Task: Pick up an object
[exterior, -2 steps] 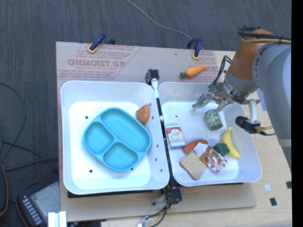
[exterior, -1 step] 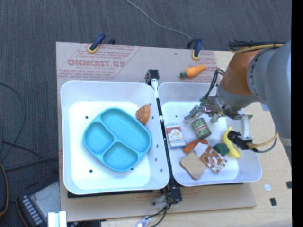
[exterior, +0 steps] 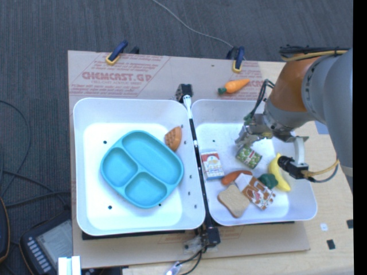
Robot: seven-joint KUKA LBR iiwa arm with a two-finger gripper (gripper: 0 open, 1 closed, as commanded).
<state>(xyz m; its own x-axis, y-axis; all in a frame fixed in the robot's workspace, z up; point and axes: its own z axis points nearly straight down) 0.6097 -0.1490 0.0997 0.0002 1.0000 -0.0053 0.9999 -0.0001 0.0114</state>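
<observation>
Two shallow white bins sit side by side on the counter. End effector (exterior: 250,137) is low in the right bin (exterior: 298,211), at or just above a small green-patterned packet (exterior: 249,156); finger opening and contact cannot be told. Yellow plastic banana (exterior: 279,172) lies just beside the packet.

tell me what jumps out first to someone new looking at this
The blue divided plate fills the left bin. The right bin holds a jumble of toy food, with the arm's hand low over a small green packet. A toy carrot lies outside, behind the bins.
</observation>
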